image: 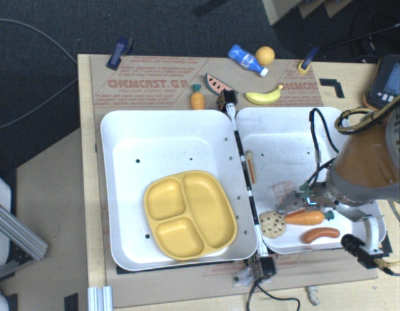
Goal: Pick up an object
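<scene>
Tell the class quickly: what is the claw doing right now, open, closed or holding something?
Claw: down in the right bin, just above the carrot; open or closed cannot be told, and nothing is seen held.

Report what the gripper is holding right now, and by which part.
It cannot be told. The gripper is low in the right bin, right above the carrot and beside the cookie, but nothing visibly sits between its fingers.

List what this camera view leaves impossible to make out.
- Claw: open or shut unclear, blurred and partly under the arm's wrist.
- Carrot: touched or gripped, unclear.
- Right bin: its right side is covered by the arm.
- Flat pinkish item: too faint to identify.
</scene>
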### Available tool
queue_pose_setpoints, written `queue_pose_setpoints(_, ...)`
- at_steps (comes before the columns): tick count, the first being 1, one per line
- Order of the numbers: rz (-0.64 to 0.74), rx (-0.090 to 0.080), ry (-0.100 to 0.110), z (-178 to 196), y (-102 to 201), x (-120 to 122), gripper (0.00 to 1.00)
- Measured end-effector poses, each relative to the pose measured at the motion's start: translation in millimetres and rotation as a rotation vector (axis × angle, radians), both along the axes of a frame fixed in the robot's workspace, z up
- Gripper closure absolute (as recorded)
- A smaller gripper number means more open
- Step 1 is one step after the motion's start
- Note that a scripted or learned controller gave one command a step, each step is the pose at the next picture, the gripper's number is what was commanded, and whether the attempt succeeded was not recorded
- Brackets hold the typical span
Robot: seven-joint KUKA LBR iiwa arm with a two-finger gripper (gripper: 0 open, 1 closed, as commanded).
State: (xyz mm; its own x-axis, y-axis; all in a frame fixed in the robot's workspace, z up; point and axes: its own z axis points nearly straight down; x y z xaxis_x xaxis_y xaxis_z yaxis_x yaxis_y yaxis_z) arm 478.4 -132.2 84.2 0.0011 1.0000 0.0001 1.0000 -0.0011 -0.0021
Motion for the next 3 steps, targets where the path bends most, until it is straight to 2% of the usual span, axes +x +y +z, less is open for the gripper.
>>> queue_pose_setpoints(1, 0.001, -0.001, -0.003, 1, -68, 75, 0.00)
queue_pose_setpoints(2, 0.002, -0.002, -0.005, 10, -68, 75, 1.00)
queue_pose_setpoints(3, 0.003, 0.002, -0.001, 0, 24, 69, 1.00)
